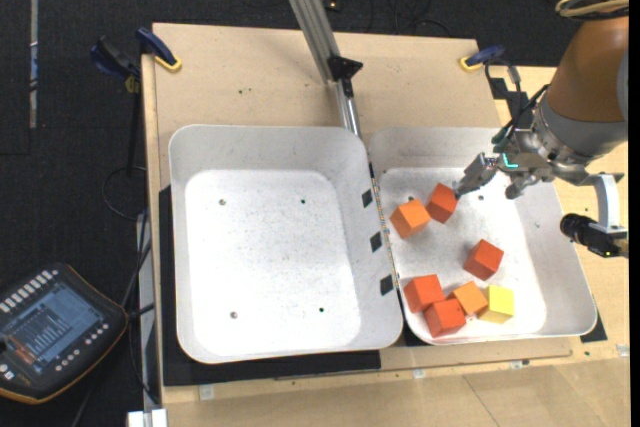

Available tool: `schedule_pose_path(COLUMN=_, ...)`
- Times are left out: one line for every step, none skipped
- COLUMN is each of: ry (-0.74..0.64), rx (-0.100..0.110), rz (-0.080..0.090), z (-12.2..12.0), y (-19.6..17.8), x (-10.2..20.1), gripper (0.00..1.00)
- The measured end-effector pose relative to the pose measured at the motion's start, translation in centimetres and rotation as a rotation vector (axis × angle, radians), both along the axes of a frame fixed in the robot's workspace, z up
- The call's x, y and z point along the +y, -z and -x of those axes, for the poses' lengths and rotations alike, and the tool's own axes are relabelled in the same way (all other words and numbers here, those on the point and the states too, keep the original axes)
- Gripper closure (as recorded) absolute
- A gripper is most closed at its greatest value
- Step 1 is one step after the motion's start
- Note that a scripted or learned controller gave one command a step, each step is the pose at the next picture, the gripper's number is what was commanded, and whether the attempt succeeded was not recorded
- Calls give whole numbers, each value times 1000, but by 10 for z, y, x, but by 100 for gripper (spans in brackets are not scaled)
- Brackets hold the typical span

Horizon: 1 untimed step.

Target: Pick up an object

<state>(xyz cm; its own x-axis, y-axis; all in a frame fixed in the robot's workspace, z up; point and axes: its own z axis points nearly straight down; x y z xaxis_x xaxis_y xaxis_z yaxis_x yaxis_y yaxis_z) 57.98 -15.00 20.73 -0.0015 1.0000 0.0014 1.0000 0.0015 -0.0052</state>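
Hovering over right bin (pixel 560 215), end effector (pixel 478 177) sits just right of red cube (pixel 442 202); finger state: cannot tell. Orange cube (pixel 409 217) left of it. Four more cubes toward near edge. Left bin (pixel 190 155) on counter (pixel 250 75).

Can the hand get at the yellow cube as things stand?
Probably yes: the yellow cube lies uncovered in the right bin, an orange cube touching one side. The hand is above that bin.
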Motion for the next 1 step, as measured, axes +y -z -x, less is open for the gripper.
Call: schedule_pose_path(ry=1, rx=-3, rz=1, z=0, y=-2, x=0, gripper=0)
